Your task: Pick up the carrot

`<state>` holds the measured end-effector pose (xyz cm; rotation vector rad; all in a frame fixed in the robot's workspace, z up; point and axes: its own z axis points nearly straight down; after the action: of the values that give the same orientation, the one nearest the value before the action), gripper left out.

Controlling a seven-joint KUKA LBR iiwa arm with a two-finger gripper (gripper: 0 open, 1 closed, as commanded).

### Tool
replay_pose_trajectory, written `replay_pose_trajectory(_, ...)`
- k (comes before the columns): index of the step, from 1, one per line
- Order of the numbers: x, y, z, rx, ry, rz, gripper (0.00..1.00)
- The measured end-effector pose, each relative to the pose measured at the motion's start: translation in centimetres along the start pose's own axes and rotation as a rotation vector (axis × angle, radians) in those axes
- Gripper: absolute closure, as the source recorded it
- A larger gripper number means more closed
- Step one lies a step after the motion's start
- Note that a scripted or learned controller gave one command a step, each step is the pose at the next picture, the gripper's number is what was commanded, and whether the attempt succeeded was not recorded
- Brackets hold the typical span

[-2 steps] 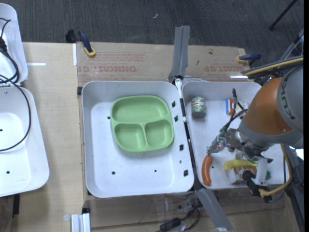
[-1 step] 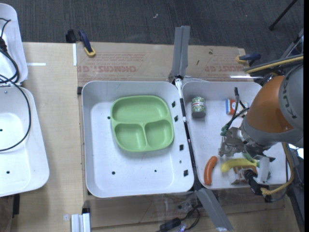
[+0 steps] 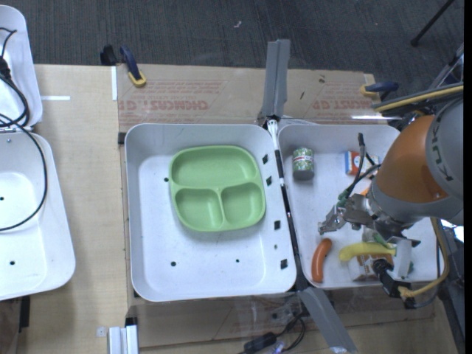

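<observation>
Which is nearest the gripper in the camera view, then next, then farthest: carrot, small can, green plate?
From the gripper:
1. Carrot, just below it in the right bin.
2. Small can, toward that bin's far end.
3. Green plate, across the divider in the left bin.

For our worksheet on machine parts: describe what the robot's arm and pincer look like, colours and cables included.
The arm is grey with a broad, rounded orange band above the wrist. Thin dark cables run along that band. The pincer is a small assembly of grey metal at the end. A yellowish cable loops near the arm's lower side.
</observation>
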<state>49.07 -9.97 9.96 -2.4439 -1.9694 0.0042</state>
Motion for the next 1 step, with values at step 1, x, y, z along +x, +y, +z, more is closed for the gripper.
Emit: replay_pose_trajectory(1,0.41,-1.17,0.65,-0.012,0.000,0.034,0.00)
